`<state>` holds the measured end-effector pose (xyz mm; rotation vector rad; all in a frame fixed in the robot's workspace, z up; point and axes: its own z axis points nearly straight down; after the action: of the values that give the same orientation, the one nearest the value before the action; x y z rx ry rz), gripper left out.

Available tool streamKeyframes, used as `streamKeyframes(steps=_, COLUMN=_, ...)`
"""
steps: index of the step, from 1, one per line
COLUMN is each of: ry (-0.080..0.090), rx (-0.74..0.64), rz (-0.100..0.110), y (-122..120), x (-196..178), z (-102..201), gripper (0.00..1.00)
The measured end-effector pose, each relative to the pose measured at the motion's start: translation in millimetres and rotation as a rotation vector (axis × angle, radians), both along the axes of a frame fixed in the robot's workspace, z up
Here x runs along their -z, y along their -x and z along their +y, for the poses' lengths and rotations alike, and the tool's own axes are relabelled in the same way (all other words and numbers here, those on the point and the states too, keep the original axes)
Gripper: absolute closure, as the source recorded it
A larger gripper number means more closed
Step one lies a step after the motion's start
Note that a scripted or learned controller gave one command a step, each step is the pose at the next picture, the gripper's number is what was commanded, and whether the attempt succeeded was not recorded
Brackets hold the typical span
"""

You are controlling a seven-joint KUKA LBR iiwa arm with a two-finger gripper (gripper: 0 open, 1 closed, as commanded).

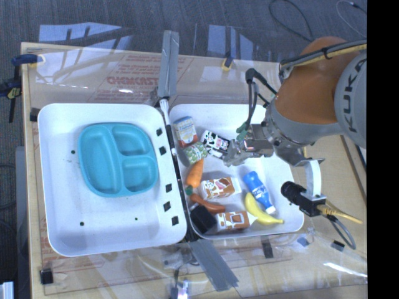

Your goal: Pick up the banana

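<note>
The yellow banana lies near the front right corner of the right bin, just beside a blue bottle. My gripper hangs over the middle of the right bin, up and to the left of the banana and apart from it. Nothing shows between its fingers. The grey arm with its orange band comes in from the right and hides the bin's right wall.
The right bin also holds a carrot, small cartons, a can, a green item, a black-and-white box and a black object. A turquoise divided tray sits in the left bin.
</note>
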<state>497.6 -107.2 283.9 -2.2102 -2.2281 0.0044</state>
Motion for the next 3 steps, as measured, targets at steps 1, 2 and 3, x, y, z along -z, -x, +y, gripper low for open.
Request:
streamKeyframes(steps=1, ry=0.001, rx=0.016, rz=0.000, y=19, x=49, z=-62, gripper=0.00)
streamKeyframes(steps=2, ry=0.002, rx=0.221, rz=-0.004, y=16, x=-16, z=-21, gripper=0.00)
streamKeyframes(steps=3, ry=0.000, rx=0.107, rz=0.002, y=17, x=100, z=-71, gripper=0.00)
